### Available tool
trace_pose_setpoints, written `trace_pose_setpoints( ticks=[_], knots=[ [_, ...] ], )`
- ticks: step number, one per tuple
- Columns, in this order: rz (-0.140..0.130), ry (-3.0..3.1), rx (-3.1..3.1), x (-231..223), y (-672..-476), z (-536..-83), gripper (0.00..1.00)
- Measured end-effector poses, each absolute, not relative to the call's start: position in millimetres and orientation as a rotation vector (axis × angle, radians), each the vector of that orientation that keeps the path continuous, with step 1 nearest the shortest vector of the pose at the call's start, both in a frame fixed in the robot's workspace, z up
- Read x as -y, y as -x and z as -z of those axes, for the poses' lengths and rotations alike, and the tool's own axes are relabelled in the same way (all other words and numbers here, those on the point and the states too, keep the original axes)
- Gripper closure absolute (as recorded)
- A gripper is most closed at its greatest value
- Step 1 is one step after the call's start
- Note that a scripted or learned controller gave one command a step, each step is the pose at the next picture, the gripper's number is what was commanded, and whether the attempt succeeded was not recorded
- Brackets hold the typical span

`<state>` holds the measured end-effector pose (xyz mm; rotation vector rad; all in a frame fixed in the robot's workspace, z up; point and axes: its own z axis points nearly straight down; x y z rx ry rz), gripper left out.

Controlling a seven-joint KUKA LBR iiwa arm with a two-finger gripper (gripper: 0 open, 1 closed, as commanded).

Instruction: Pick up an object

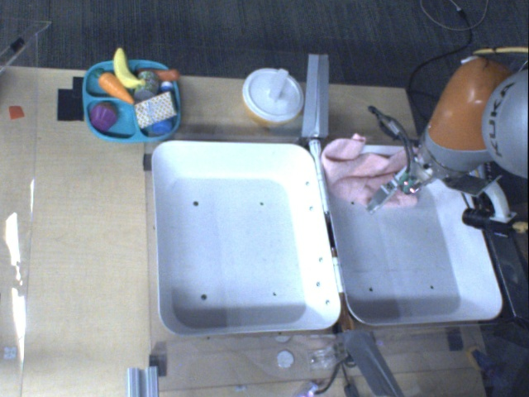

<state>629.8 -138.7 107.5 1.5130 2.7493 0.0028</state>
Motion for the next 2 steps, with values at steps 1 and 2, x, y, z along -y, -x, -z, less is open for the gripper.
trace_pose_setpoints(
  ticks=[1, 2],
  knots=[
    [0.021, -1.369, -2.848, 123, -665.1, -91, 0.00],
    [0.011, -1.353, -2.823, 123, -670.7, -103, 1.00]
  ],
)
